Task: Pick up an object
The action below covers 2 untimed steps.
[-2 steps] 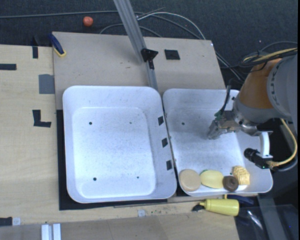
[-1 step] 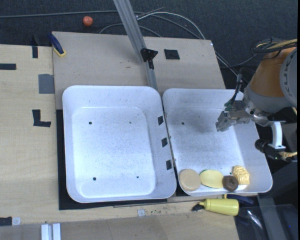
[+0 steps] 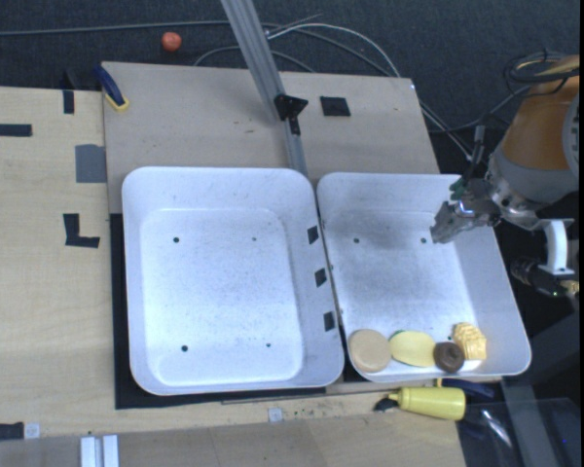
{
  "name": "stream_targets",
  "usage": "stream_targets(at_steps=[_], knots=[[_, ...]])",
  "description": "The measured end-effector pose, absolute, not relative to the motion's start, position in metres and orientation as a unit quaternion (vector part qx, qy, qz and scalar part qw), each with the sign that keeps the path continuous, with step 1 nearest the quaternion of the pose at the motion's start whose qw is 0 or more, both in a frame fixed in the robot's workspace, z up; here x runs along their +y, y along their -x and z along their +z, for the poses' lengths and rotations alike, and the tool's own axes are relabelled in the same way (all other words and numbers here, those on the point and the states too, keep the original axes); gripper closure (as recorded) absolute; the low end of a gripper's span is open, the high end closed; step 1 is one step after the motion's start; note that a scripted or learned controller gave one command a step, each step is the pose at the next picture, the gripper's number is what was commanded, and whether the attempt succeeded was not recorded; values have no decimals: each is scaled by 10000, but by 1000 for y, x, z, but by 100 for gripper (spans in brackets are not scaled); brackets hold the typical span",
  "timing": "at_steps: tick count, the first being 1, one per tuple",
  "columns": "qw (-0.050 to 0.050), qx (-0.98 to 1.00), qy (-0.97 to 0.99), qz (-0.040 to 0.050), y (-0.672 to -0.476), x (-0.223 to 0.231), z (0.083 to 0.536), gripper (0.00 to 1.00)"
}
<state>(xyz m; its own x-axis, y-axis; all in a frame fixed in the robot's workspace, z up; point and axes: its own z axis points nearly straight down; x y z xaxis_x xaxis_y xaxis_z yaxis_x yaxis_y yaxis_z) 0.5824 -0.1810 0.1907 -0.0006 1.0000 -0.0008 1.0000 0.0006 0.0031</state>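
We see the gripper (image 3: 446, 228) at the right of the frame, over the upper right part of the right bin (image 3: 409, 270); we cannot tell how it is set, nor whether it holds anything. Objects sit bunched in the lower right corner of that bin: a tan round disc (image 3: 369, 350), a yellow oval piece (image 3: 412, 347) just beside it, a dark brown ring (image 3: 450, 357), a small yellow-orange block (image 3: 469, 340). Left bin (image 3: 219, 275) center frame. A yellow tool (image 3: 430, 402) lies just below the right bin.

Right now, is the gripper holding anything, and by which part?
Nothing visible is held: the gripper hangs over the right bin, far from the objects at its near edge.
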Motion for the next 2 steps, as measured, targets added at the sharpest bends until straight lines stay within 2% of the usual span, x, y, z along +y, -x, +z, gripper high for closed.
stream_targets(at_steps=[1, 2], knots=[[8, 7072, -7070, 5, -583, -181, 222, 100], [0, 7086, -7056, 7, -572, -126, 233, 100]])
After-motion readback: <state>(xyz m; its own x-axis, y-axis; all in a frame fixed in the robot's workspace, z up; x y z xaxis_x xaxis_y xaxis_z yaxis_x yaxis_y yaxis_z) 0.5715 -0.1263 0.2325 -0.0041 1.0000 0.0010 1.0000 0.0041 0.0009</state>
